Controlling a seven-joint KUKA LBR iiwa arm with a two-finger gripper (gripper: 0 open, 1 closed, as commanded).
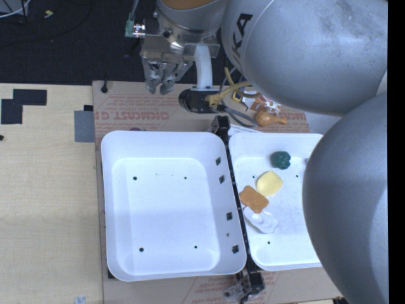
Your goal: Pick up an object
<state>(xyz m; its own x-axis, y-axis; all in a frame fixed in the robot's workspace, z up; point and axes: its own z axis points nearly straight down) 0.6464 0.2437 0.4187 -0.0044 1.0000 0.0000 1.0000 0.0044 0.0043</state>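
Gripper (161, 85) hangs beyond the left white bin (116, 189), fingers together and empty. Dark green round lump (281, 160) and yellow soft pad (269, 183) lie in the right white bin (285, 258). Nothing is picked yet.

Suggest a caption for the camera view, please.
End effector poised beyond the left bin; green object, yellow object and orange object lie in the right bin.

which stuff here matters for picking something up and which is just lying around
For the job: gripper; green lump, yellow piece, orange-brown piece, pale clear piece, all in the right-hand bin.
Just lying about: left-hand bin; printed board under the bins; black shapes on the bench.
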